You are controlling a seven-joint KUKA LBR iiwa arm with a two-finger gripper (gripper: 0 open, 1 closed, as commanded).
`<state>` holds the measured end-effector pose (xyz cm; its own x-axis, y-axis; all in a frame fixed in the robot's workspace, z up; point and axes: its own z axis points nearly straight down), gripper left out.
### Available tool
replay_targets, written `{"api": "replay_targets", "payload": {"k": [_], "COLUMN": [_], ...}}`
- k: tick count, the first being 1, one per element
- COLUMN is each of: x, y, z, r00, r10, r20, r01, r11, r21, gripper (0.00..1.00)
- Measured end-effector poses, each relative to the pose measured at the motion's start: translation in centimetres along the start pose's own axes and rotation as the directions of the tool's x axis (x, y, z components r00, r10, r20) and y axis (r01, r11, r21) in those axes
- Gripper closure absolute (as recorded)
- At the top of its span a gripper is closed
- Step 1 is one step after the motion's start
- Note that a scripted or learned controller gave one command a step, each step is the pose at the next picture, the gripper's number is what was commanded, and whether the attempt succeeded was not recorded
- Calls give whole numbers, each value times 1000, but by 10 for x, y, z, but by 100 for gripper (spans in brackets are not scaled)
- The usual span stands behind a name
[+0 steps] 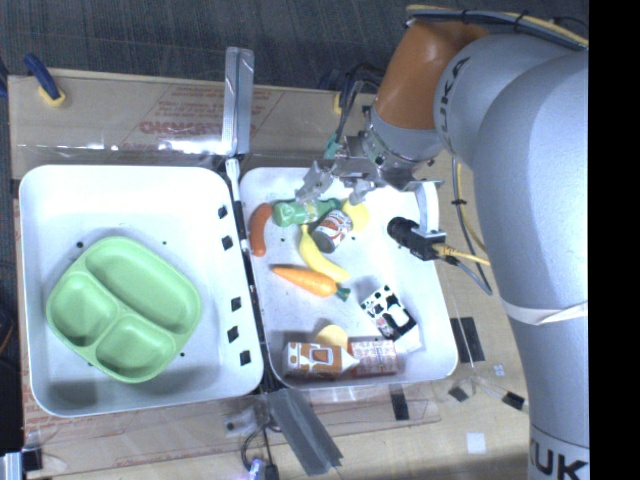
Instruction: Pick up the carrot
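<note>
One "KU" on arm, carrot, brown labelled carton

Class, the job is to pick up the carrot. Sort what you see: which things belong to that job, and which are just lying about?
Belongs to the job:
- tapered orange carrot
- two-finger gripper

Just lying about:
- green divided plastic plate
- yellow banana
- reddish-orange sausage
- brown carton
- black-and-white cow-patterned carton

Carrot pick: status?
Gripper over the right bin's far end, above the green toy. Carrot lying mid-bin, untouched. Banana right beside it.
</note>
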<state>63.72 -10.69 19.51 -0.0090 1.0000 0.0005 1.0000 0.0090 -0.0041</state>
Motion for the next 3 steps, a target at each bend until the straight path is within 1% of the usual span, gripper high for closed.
{"api": "replay_targets", "payload": {"k": [1,2,3], "x": [9,-1,-1], "y": [-86,-140,-140], "z": [57,105,95], "r00": [975,979,978], "r10": [-222,-204,-209], "r20": [-1,0,0], "r01": [222,204,209], "r11": [975,979,978], "r21": [1,0,0], "gripper": [0,0,100]}}
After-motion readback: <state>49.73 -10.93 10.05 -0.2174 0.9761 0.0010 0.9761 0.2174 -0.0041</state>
